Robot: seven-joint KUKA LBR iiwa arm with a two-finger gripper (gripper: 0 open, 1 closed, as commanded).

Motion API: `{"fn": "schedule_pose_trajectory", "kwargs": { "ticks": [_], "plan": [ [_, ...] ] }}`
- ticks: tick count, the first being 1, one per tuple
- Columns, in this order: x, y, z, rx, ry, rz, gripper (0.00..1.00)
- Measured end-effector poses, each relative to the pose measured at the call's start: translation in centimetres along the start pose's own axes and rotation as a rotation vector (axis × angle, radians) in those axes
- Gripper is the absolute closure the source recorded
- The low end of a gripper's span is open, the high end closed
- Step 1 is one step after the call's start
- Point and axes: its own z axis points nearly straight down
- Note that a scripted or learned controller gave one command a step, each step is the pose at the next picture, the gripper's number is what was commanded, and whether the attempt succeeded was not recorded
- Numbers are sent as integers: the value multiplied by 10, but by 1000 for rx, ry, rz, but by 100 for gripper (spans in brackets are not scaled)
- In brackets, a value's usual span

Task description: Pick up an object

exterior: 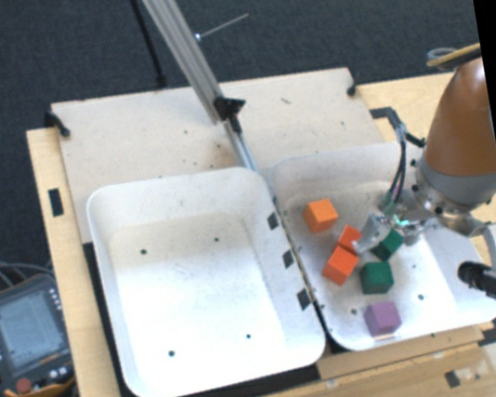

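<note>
The right bin [346,332] holds the loose blocks. An orange block [320,215] lies toward its upper middle. A second orange block [340,264] lies lower, with a small red-orange block [349,236] touching its upper right corner. A dark green block [375,277] sits just right of the lower orange one, and a purple block [381,318] lies below it near the bin's front wall. Another green piece [388,244] lies directly under the claw [387,228]; its outline is partly covered and its shape is hard to make out.

The claw sits low over the blocks, between the red-orange block and that green piece. Its tips are blurred and partly masked by the wrist, so whether it is spread or closed, and whether it grips anything, cannot be told. The arm [463,133] is cut off at the right.

The left bin [195,277] shows a speckled white floor. Both bins rest on a pale wooden table [207,120]. A slanted metal rail [191,56] crosses above. The floor [18,62] is dark carpet, and a handheld control pendant [22,339] lies at the left.
</note>
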Motion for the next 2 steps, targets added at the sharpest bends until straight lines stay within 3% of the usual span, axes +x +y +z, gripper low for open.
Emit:
{"fn": "schedule_pose_trajectory", "kwargs": {
  "ticks": [1, 2],
  "plan": [
    [0, 1, -2, -6, -2, 3, 0],
    [-2, -10, 50, 1, -1, 3, 0]
  ]
}}
